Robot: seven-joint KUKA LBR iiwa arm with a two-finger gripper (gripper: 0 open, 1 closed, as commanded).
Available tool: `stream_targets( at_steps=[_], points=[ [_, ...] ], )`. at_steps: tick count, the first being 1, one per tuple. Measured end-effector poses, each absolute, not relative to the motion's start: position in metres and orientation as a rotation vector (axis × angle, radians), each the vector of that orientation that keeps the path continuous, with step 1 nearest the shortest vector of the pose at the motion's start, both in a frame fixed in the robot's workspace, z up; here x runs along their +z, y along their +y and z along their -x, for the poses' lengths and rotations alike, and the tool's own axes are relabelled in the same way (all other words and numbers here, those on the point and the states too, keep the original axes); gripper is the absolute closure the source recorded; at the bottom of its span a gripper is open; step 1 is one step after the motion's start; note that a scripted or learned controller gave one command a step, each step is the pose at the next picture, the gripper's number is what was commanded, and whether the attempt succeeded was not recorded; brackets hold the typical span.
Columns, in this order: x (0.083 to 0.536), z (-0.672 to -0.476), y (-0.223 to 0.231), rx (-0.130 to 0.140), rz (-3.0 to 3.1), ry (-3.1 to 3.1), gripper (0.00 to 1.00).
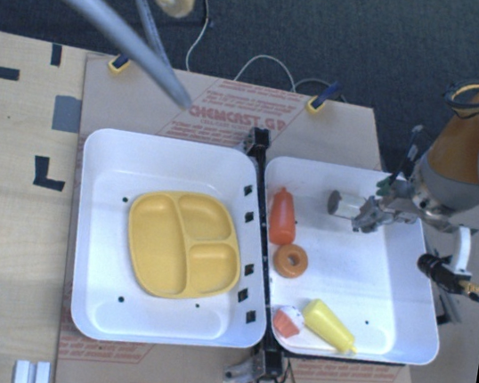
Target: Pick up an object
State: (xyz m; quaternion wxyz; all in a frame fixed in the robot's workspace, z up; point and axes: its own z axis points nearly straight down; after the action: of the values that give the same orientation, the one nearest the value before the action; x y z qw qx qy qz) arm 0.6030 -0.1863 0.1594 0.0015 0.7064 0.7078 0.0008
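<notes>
Approach step: gripper (346, 207) hovers over right bin (405, 284), far side; cannot tell its state. Nearest candidate orange bottle (282, 216), just left; next needs descent and alignment.

Bins: you have two shallow white plastic bins (117, 167) (405, 284).
Trays: one yellow three-compartment tray (184, 245).
Bottles: one orange (282, 217), one yellow (328, 325).
Rings: one orange ring (292, 260).
Red-and-white pieces: one (287, 322).

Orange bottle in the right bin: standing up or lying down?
Lying down. The orange bottle rests on its side on the right bin floor, along the divider, cap end pointing toward the bin's far edge.
</notes>
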Motion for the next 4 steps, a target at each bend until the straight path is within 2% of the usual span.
stream_targets(
  at_steps=[1,3,4],
  points=[
    [0.212,-0.604,-0.186,0.002,-2.217,2.221,1.0],
    [0.225,-0.566,-0.088,0.0,-2.217,2.229,1.0],
    [0.215,-0.56,-0.038,-0.002,-2.217,2.23,1.0]
  ],
)
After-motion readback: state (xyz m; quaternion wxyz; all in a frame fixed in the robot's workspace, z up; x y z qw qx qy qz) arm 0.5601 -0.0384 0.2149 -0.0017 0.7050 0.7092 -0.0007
